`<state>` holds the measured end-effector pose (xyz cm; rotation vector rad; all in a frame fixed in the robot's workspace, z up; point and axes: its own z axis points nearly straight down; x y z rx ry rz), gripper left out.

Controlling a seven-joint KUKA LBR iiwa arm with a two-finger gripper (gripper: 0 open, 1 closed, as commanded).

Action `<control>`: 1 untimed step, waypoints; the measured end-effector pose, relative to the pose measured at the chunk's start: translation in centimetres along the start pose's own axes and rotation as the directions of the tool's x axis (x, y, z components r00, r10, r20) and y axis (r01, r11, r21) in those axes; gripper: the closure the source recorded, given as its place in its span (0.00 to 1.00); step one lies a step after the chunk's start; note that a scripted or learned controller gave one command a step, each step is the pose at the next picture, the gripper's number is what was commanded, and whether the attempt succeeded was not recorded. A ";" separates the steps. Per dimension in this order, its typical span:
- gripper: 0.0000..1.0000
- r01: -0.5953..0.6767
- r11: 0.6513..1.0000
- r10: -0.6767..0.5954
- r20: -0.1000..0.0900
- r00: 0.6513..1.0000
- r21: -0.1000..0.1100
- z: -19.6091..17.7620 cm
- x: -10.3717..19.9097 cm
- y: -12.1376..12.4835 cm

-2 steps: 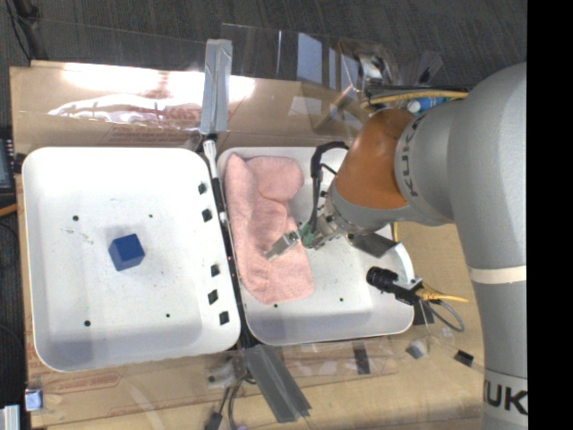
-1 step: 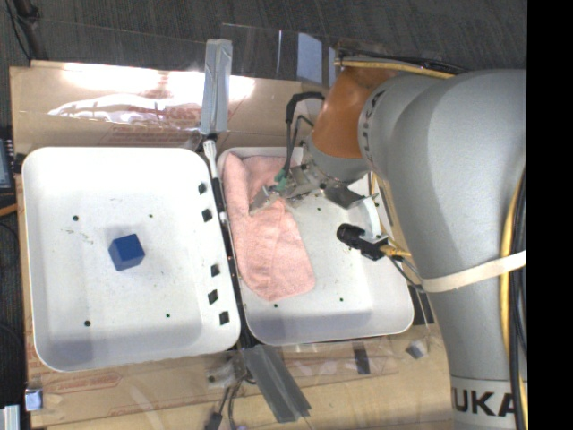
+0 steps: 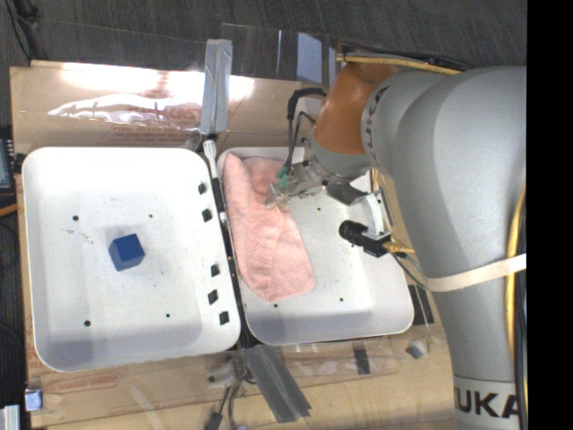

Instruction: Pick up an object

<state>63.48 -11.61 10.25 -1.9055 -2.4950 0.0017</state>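
Along the right bin's (image 3: 394, 307) left wall lies a pink cloth (image 3: 269, 240), soft, light and limp, best pinched at a raised fold; gripper (image 3: 285, 186) sits at its upper end, whether it grasps, cannot tell.

My arm casing (image 3: 457, 204): smooth grey, semi-gloss. Pink towel (image 3: 269, 240): soft, matt, nappy cloth. Both bins (image 3: 54, 240): smooth white plastic, slight sheen. Blue cube (image 3: 126, 251): matt. Worktop (image 3: 116, 119): glossy, light-reflecting.

bulky grey arm (image 3: 448, 195) with orange wrist band (image 3: 345, 115) (black cable (image 3: 295, 119) looped alongside), white kuka lettering (image 3: 488, 406)
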 end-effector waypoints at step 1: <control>0.00 0.001 1.000 -0.001 0.000 1.000 0.000 0.0 0.0 0.0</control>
